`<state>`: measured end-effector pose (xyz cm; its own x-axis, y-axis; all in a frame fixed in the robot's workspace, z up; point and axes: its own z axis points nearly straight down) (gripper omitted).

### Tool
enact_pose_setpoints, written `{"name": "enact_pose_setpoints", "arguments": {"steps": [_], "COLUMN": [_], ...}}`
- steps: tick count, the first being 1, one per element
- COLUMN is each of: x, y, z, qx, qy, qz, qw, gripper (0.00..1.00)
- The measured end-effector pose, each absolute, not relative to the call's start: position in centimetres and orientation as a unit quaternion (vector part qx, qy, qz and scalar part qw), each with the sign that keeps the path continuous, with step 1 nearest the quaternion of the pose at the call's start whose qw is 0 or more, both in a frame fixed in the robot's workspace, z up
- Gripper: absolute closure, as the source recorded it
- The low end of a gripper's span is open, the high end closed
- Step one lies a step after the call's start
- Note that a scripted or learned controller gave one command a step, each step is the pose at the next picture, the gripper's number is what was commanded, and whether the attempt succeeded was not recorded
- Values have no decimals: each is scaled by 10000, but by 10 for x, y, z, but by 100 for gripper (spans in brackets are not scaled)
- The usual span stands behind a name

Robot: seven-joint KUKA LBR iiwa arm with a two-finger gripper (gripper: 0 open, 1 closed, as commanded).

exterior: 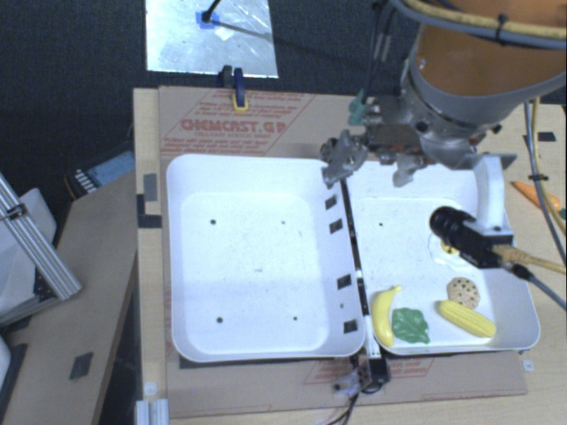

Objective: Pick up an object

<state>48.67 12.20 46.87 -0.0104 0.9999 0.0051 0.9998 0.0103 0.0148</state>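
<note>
I see nothing picked yet: banana (384, 315), leaf (410, 325), cookie (462, 291) and corn (467, 319) lie in the right bin (390, 215). The gripper (368, 159) hangs above its far rim; I cannot tell its state.

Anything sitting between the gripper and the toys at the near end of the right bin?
Nothing visible. The gripper hangs over the divider at the bins' far end; the banana, green piece, cookie and corn lie across bare white floor of the right bin.

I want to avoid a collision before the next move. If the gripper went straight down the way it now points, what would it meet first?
Probably the divider where the two bins meet, at its far end. The gripper hangs over that far edge, well away from the banana, green toy, cookie and corn. Depth is unclear from this slanted view.
</note>
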Motion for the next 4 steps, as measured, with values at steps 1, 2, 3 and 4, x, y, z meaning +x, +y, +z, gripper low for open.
{"name": "enact_pose_setpoints", "arguments": {"steps": [1,2,3,4], "x": [487,486,486,487], "y": [119,187,208,207], "z": [473,415,363,365], "qx": [7045,7036,7050,7066], "qy": [7097,7106,7092,7076], "qz": [28,-11,-2,6], "qw": [18,-13,-3,1], "gripper": [100,100,100,0]}}
